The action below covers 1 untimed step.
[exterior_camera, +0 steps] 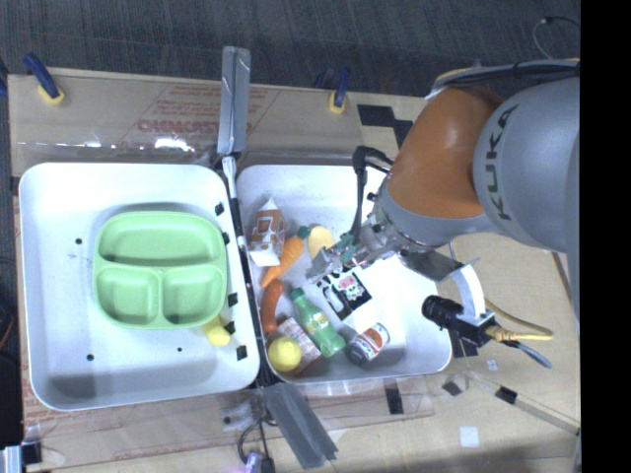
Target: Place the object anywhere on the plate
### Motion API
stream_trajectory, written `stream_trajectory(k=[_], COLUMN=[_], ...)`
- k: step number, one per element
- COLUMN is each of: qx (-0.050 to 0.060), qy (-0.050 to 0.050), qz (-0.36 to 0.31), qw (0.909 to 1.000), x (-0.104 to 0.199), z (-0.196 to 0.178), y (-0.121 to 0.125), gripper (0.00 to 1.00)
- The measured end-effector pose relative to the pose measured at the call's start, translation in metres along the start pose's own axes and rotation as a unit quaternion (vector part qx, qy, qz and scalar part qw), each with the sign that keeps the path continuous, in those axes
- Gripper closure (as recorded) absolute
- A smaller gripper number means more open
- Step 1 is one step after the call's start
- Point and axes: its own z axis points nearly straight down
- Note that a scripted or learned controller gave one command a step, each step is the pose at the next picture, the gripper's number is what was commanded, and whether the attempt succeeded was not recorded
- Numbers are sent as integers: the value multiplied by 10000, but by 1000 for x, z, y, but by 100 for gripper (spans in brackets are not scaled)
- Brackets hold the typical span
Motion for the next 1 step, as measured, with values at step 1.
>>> stream_trajectory(k=[1], qx=[9], qy=[2], qz=[-656], qw=[9978], x=[49], z=[45], y=[100], gripper=[100])
